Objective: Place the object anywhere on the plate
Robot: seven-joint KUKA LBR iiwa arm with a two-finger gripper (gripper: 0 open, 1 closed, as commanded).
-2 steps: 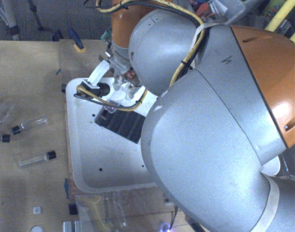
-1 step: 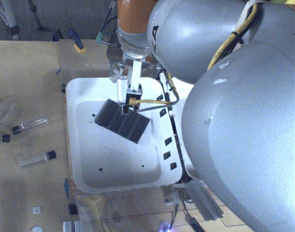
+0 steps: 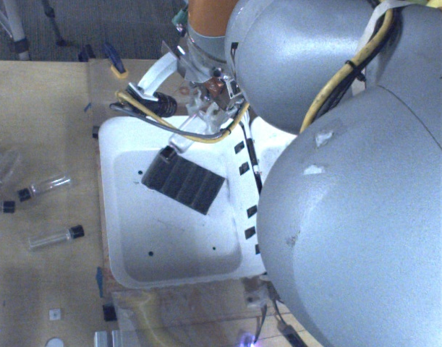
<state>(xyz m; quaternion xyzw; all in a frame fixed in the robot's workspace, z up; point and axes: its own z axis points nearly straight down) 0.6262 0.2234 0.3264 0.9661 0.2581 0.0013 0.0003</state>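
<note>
A dark ribbed rectangular plate [image 3: 184,181] lies tilted on the floor of the left white bin [image 3: 105,215], in its far half. My gripper [image 3: 183,137] reaches down from the wrist under the orange band and hangs right over the plate's far corner. The wrist hardware and cables hide its tip. I cannot make out any object in it. The grey arm covers most of the right half of the view.
Several clear vials with black caps [image 3: 48,186] lie on the wooden bench left of the bin. A yellow and black cable loop [image 3: 159,114] hangs by the wrist over the bin's far rim. A sliver of the right bin [image 3: 275,139] peeks out beneath the arm.
</note>
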